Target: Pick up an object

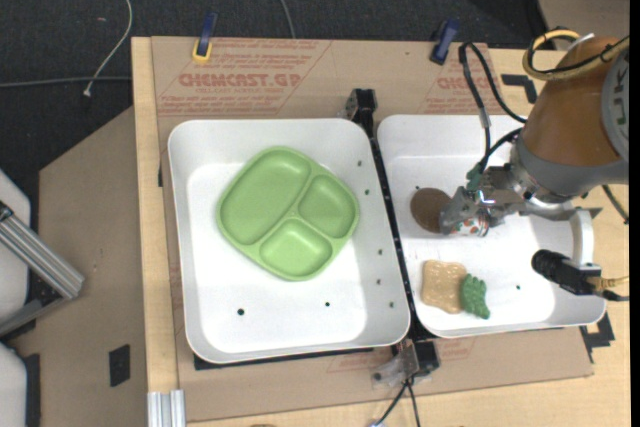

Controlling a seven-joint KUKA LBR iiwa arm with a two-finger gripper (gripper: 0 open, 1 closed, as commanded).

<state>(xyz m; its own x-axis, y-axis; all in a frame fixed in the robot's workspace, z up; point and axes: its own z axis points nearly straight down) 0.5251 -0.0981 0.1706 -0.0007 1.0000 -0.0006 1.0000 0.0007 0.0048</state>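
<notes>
My gripper [468,215] is low in the right bin [440,140], reaching in from the right. Just to its left lies a round brown object [428,208], touching or nearly touching the gripper's tip. A small red-and-white speckled thing [472,227] sits under the gripper. Nearer the front of the same bin lie a tan biscuit-like piece [441,283] and a green toy broccoli [474,296] side by side.
The left bin [200,215] holds a green divided plate [288,212]. Black clamps [361,103] sit between the bins at the back. A black part of the arm [564,272] hangs over the right bin's front right corner. Cables [480,75] trail across the back.
</notes>
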